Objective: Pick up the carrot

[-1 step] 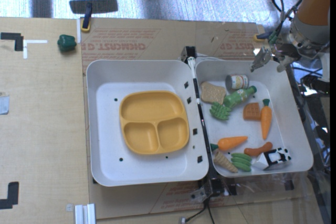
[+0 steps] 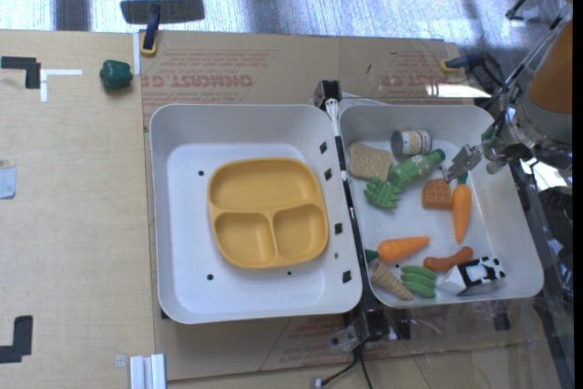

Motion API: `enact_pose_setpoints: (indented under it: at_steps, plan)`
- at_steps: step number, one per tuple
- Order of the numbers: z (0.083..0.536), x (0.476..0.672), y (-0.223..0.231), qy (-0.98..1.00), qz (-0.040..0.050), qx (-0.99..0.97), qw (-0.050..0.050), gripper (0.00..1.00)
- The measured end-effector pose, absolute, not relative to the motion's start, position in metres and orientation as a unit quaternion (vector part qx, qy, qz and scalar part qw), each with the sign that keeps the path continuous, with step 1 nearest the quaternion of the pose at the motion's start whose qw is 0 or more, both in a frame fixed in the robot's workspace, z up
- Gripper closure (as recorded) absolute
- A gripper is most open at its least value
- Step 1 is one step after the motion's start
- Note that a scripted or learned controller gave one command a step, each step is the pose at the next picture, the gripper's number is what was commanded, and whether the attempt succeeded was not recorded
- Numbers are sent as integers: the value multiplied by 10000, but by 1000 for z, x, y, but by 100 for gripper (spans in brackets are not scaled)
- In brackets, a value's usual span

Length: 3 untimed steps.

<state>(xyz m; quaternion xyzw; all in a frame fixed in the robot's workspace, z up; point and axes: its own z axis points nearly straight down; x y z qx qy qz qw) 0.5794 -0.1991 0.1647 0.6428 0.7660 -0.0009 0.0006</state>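
**Over the Right Bin, Gripper Beside the Carrot**

Over the right bin (image 2: 524,223), the gripper (image 2: 463,162) hangs with its thin metal fingers parted and nothing between them, their tips just above the top end of a carrot (image 2: 462,209). That carrot is a smooth orange cone lying lengthwise, near the bin's right wall, touching a small ridged waffle (image 2: 437,195) on its left. A second carrot (image 2: 403,247), also glossy plastic, lies crosswise lower down in the same bin. Around them sit a green bottle (image 2: 415,167), a speckled slice of bread (image 2: 369,161), a small tin can (image 2: 412,142), a green leafy piece (image 2: 383,194), green pea pods (image 2: 419,279), a textured cone (image 2: 389,281) and a black-and-white toy (image 2: 480,273).

The left bin (image 2: 173,223) is a shallow white tray with rounded corners, bearing a matte yellow divided plate (image 2: 269,211) with three compartments. Both bins rest on brown printed cardboard (image 2: 237,68) over a pale wooden bench (image 2: 68,223). A dark green object (image 2: 116,75) sits on the bench at upper left.
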Motion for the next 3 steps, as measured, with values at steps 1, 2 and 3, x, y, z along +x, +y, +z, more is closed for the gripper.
enact_pose_setpoints:
  at_steps: [1,2,3]
  plan:
    - [91,545,-215,7589,19,6512,-35,0]
    - [101,547,-217,7576,18,6528,-1,100]
    - [141,554,-171,6150,-3,7885,5,100]
